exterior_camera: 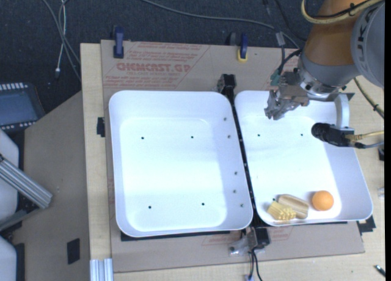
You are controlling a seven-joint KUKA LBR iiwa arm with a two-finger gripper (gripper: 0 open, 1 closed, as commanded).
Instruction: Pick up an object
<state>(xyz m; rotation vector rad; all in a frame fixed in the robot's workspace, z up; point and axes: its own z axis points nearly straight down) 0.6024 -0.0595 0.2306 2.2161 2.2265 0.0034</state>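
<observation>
White plastic, two shallow bins side by side on my bench: the left bin (pixel 177 160) and the right bin (pixel 293 151), their inner rims touching along the middle. Item one, an orange ball (pixel 322 200), lies in the right bin toward its 5 o'clock corner. Item two, a tan bread-roll-shaped piece (pixel 294 203), sits just beside the ball at its 9 o'clock. Item three, a yellow corn-like piece (pixel 281 212), touches the roll at the roll's 7 o'clock, close against the bin's near rim. Item four, the arm (pixel 342 29), grey with its orange band, reaches in from 3 o'clock. Its gripper (pixel 280 110) hangs over the right bin near the 11 o'clock corner, well apart from all three objects. I cannot tell from here how far the claw stands open, and I see nothing in its grasp. Fixtures: a cardboard sheet (pixel 153 66) with red lettering under the bins, and two blue clamps (pixel 118 40) on its far edge at 12 o'clock.
</observation>
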